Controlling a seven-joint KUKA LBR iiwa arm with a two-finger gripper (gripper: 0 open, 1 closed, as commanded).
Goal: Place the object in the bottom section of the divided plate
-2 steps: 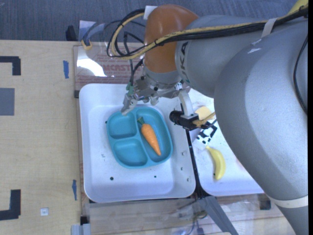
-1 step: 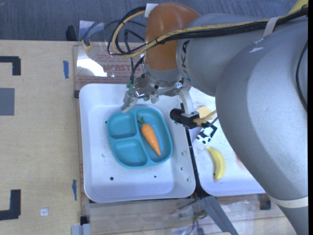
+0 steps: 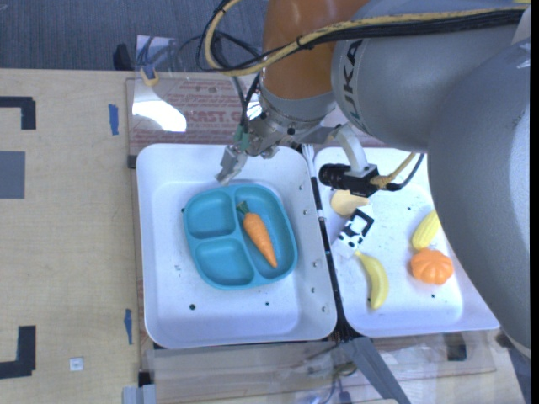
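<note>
Right in front of you, at the near edge of the bench, the two white bins sit side by side. In the right bin point(image 3: 396, 305), nearest to you, a toy banana point(image 3: 376, 281) lies lengthwise. Just beyond it to the right sits a small orange pumpkin point(image 3: 432, 267), and a yellow piece point(image 3: 424, 229) touches the pumpkin's far side, partly cut off by the arm; you cannot tell what it is. Near the divider between the bins there's a black-and-white marker tag point(image 3: 356, 227), with a pale yellow object point(image 3: 347, 201) just beyond it.

Now look to the left bin point(image 3: 168, 301). The blue divided plate point(image 3: 210, 251) rests in its middle, three compartments showing. The toy carrot point(image 3: 258, 234) lies in the long compartment on the plate's right side, green top pointing away from you, tip pointing toward you. The two smaller compartments on the left hold nothing.

Further back, the gripper point(image 3: 229, 168) hangs over the far rim of the plate, just beyond the carrot's leafy end and apart from it. Nothing sits between its fingers; whether they are spread or closed, you cannot tell from this angle.

Behind it the grey arm point(image 3: 438, 74) with its orange band point(image 3: 307, 32) fills the far right, cables looping overhead.
</note>
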